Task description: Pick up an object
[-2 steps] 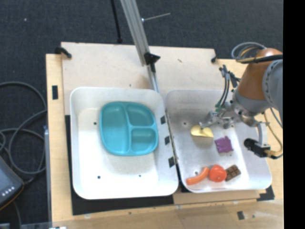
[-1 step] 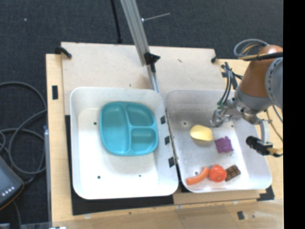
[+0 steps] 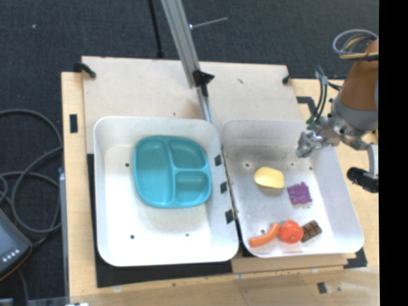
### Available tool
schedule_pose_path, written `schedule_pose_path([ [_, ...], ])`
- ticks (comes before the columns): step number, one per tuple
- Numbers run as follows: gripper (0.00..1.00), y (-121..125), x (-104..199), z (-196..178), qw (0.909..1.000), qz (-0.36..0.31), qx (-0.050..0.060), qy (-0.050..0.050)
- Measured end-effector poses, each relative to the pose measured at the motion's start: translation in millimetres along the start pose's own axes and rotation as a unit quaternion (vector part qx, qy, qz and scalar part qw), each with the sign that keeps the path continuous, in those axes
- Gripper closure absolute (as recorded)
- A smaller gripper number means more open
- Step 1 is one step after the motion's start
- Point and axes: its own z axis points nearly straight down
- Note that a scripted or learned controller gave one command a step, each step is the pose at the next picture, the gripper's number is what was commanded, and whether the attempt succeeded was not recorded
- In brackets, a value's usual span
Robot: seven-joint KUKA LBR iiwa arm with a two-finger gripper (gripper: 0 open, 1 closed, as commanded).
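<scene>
Hovering gripper (image 3: 306, 145) over right bin's (image 3: 341, 190) edge

two bins sit side by side on the bench (image 3: 76, 171). the left bin (image 3: 108, 234) holds a divided plate (image 3: 172, 172), lying toward its far half and nearer its right wall. the right bin (image 3: 338, 203) holds five small things. a lemon-like piece (image 3: 269, 178) lies near the middle, with a small block (image 3: 299, 193) just beside it on the right. along the near wall lie a carrot (image 3: 264, 235), a tomato (image 3: 291, 232) touching it on the right, and a chocolate-like piece (image 3: 311, 230) just right of that. the gripper (image 3: 306, 144) hangs over the right bin's far right part, behind the lemon-like piece. a slanted metal rail (image 3: 182, 37) rises behind the two bins, above their shared edge.
</scene>
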Motion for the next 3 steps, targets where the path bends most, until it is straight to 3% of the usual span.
schedule_pose_path([
  [1,1.0,2,-2,-55,1.0,-0.001,0.0,0.0],
  [3,1.0,-18,104,-43,1.0,-0.003,0.004,0.002],
])
